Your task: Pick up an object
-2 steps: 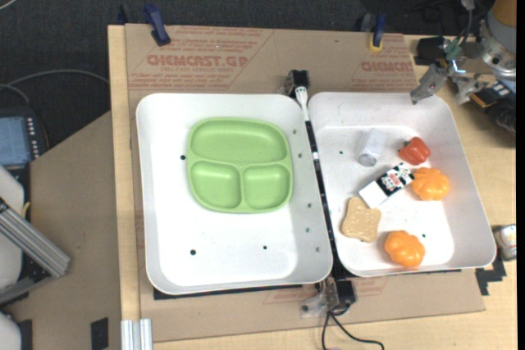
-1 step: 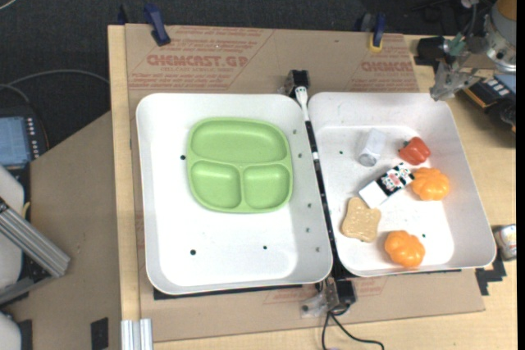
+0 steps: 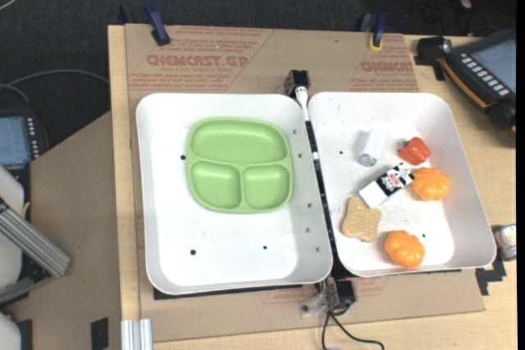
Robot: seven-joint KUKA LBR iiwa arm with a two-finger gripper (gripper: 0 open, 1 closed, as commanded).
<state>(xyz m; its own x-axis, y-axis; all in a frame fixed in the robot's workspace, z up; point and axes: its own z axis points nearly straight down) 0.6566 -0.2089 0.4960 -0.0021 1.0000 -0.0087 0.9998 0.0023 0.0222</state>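
Note:
The right bin (image 3: 344, 115) holds several small objects. A red pepper-like toy (image 3: 415, 150) lies near its far right, with an orange toy (image 3: 431, 184) just below it. A second orange toy (image 3: 404, 249) sits near the bin's front edge. A tan toast-shaped piece (image 3: 361, 220) lies left of it. A small black-and-white box (image 3: 386, 184) rests in the middle, and a pale grey cylinder (image 3: 370, 147) lies above it.
The left bin (image 3: 164, 242) carries a green three-compartment plate (image 3: 240, 165). Blue and yellow clamps (image 3: 156, 25) grip the cardboard bench at the back. A dark tablet-like device (image 3: 492, 74) lies off the bench at right.

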